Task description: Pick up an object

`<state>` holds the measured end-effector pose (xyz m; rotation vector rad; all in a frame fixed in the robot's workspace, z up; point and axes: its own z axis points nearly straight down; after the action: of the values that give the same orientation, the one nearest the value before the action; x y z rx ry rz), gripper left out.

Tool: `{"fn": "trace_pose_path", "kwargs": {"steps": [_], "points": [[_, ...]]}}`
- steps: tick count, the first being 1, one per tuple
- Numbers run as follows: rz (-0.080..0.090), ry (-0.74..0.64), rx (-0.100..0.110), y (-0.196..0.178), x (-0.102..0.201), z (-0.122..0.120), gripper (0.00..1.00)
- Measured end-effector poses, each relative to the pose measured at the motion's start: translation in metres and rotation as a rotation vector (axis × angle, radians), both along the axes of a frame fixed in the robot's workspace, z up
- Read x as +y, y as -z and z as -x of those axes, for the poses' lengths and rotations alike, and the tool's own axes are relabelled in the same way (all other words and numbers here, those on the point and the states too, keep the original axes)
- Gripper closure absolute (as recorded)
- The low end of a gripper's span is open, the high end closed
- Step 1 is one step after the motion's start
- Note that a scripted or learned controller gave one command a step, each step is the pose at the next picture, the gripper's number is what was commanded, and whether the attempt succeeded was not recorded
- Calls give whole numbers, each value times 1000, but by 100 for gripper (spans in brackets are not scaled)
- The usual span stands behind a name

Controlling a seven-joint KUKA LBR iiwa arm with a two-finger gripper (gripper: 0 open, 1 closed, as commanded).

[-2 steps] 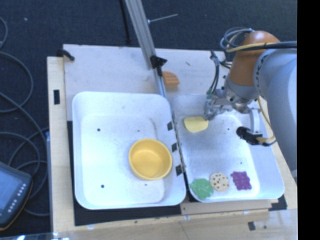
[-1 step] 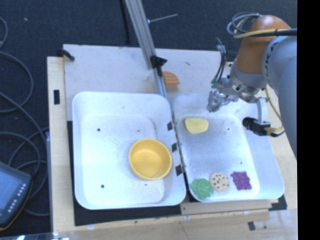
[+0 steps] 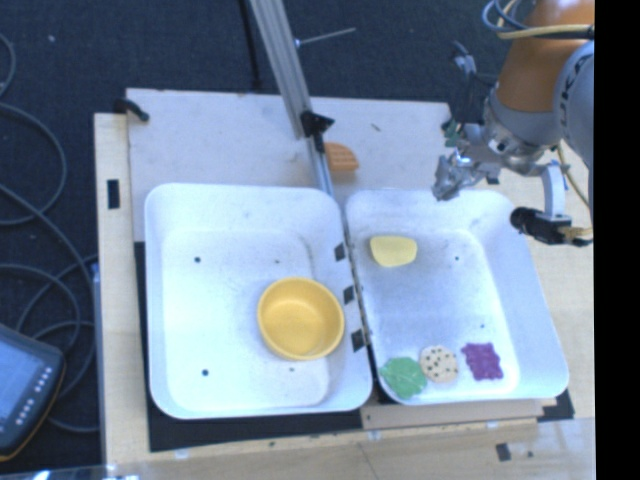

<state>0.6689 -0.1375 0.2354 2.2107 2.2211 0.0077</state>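
so the pickable stuff is mostly in the right bin [image 3: 520, 298]: a pale yellow lump [image 3: 393, 251] sits alone toward its far left part, and down along the near edge there's a green piece [image 3: 403, 376], a speckled cookie-looking round [image 3: 438, 364] and a purple piece [image 3: 483, 360] lined up almost touching each other. my guess is the lone yellow one is the easier grab, since nothing crowds it and it's off the walls, while the near-edge trio are flat and tucked by the rim.

the left bin [image 3: 190, 268] has a yellow bowl [image 3: 300, 317] near its right side, open side up. an orange thing [image 3: 340, 158] lies outside the bins on the surface [image 3: 200, 138] toward the far edge, beside the slanted metal rail [image 3: 285, 68].

the tool [image 3: 452, 183] hangs over the far edge of the right bin, well up from the floor of it, nothing in it that i can see. whether it's wide or narrow i honestly can't tell, too small and blurry. nothing picked yet, by the look of it.
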Motion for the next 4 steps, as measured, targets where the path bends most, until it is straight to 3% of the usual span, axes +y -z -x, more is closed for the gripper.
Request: {"fn": "trace_pose_path", "kwargs": {"steps": [1,4], "points": [[-2,-2,6,-9,-1,-1,100],[-3,-2,10,1,148,43,100]]}}
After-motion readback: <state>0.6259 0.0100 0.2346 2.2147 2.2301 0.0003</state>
